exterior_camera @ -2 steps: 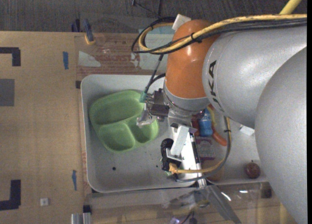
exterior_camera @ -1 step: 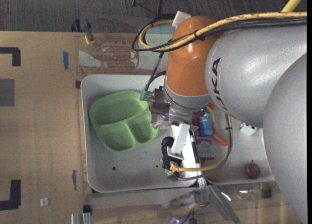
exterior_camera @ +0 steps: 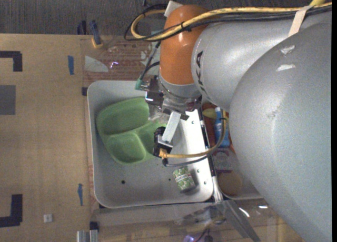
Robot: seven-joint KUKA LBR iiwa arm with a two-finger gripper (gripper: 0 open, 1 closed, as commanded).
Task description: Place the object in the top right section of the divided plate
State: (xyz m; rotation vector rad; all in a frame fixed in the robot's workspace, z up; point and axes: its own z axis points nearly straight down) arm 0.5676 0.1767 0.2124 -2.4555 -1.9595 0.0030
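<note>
The green divided plate (exterior_camera: 122, 130) lies in the left part of the near white bin (exterior_camera: 105, 188). Its dividing ridges separate a large section at the top from a smaller one below. My gripper (exterior_camera: 154, 100) hangs over the plate's right edge, mostly hidden under the orange-banded wrist. I see no object between its tips from this angle. A small cylindrical container (exterior_camera: 183, 178) with a green and white speckled label lies on the bin floor, below and to the right of the plate and apart from the gripper.
The second bin, mostly hidden beneath the arm, holds red, blue and yellow items (exterior_camera: 219, 125) and a tan round object (exterior_camera: 230, 183). A small dark speck (exterior_camera: 122, 182) sits on the near bin's floor. The wooden bench (exterior_camera: 42, 130) stretches out to the left.
</note>
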